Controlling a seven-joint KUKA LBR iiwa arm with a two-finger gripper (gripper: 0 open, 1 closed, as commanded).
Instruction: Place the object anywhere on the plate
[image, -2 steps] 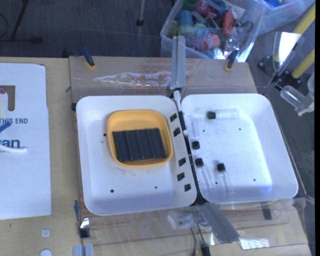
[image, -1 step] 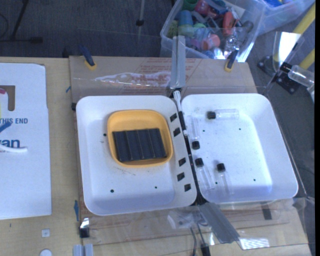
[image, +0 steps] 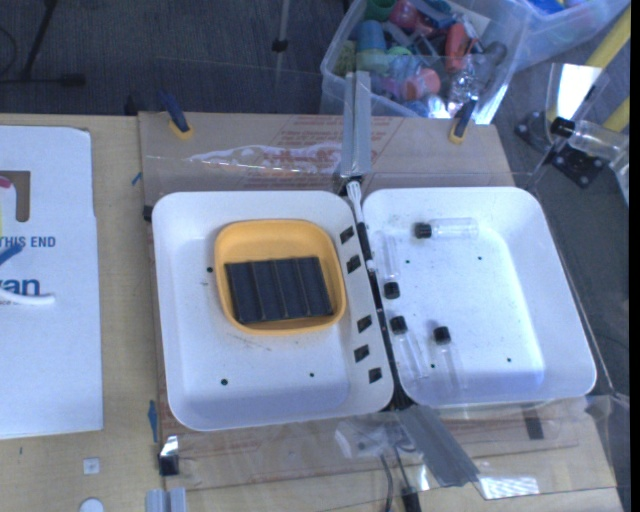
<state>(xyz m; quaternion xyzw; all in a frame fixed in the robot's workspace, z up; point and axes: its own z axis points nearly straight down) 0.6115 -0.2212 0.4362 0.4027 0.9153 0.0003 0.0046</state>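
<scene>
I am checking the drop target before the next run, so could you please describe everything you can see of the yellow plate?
The yellow plate is a shallow, rounded-square dish that looks like matte plastic, with a raised rim. It sits flat in the left white bin, a little toward the far side of its floor. A dark grey ribbed block made of several parallel bars lies flat on it, covering most of its inside and leaving the rim showing all around.

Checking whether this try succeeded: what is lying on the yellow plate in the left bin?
A dark ribbed rectangular block lies flat on the yellow plate, within its rim. The plate's middle beneath the block is covered.
</scene>
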